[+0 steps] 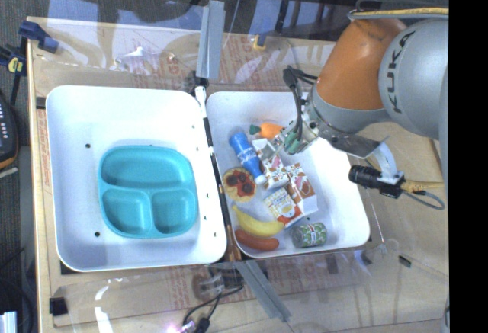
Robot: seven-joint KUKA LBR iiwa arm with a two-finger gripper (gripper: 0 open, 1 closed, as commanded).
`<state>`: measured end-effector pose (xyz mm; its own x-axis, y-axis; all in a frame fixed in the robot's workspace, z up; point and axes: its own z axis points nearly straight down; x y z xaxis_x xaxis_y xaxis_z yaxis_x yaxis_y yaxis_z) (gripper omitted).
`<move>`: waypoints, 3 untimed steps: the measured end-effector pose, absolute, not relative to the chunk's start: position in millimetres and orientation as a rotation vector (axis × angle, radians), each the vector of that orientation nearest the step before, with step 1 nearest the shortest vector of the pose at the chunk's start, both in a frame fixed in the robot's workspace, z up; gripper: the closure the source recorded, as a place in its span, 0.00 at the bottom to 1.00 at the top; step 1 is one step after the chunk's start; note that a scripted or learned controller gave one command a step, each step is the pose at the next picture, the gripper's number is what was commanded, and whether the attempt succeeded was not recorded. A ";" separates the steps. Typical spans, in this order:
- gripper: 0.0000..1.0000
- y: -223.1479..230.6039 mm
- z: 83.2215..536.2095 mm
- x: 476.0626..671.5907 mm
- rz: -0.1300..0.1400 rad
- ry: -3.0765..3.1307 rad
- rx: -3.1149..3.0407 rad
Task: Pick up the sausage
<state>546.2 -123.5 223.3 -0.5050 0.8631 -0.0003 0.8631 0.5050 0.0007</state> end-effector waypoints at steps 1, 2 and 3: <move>1.00 -92.8 217.6 606.4 -0.002 2.669 1.661; 1.00 -127.2 255.5 613.6 -0.001 2.978 0.992; 1.00 -106.5 92.6 600.2 0.000 3.028 0.832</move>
